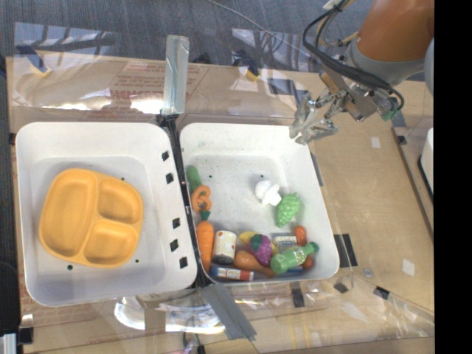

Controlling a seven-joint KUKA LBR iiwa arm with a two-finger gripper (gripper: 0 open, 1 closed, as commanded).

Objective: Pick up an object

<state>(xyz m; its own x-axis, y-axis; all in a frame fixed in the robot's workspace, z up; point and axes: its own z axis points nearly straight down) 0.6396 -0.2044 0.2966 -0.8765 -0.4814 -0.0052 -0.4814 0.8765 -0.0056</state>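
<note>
My gripper (310,127) hangs over the far right corner of the right bin (243,142), its fingers spread with nothing between them. Below it in the bin lie a white toy (267,192) and a green grape bunch (287,208). Along the bin's near side sit a carrot (205,240), a small can (224,246), a green bottle (291,257), a purple grape cluster (262,245) and other toy foods. An orange-green piece (200,196) and a green vegetable (192,175) rest by the left wall.
The left bin (44,142) holds a yellow divided plate (91,217). A grey divider bar (175,72) stands between the bins at the back. The arm's orange band (394,17) and cables loom at the upper right.
</note>
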